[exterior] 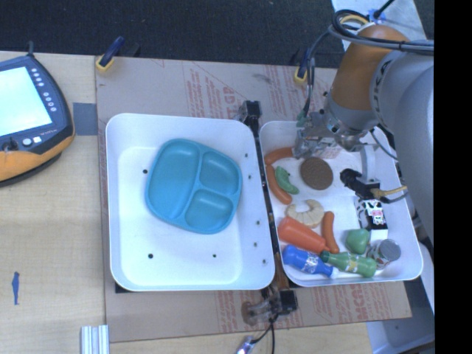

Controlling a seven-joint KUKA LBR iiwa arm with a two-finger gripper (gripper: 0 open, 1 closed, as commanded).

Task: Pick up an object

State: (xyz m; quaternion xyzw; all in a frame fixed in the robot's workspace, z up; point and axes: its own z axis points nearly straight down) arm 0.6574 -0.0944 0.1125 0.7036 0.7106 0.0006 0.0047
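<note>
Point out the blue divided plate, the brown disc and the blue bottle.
blue divided plate [193, 185]: camera view, on its central ridge, in the left bin.
brown disc [316, 172]: camera view, middle of its top face, right bin.
blue bottle [306, 260]: camera view, mid-body, near the right bin's front edge.

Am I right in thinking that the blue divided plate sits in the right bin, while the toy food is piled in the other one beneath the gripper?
Not quite: the camera view shows the blue divided plate in the left bin. The toy food, such as the carrot, lies in the right bin beneath the gripper.
</note>
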